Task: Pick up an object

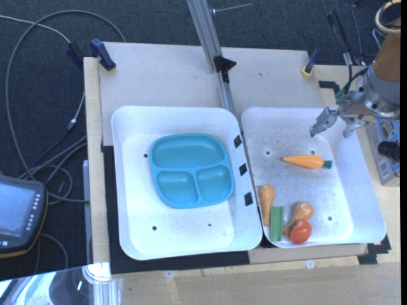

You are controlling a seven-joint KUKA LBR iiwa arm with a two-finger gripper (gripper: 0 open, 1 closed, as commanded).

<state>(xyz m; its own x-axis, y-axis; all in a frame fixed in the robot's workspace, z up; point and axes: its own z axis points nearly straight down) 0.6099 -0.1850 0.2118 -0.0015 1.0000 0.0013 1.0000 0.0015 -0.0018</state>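
I'm seeing the end effector (336,123) hovering open and empty over the right bin's (362,189) far edge, above the carrot (304,162).

Blue clamp (102,53) at the bench's (165,75) top-left corner, tablet screen (19,215) and loose cables (57,100) off its left edge.

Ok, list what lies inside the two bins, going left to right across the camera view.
Blue divided plate → orange-yellow piece → green stick → tomato → carrot.
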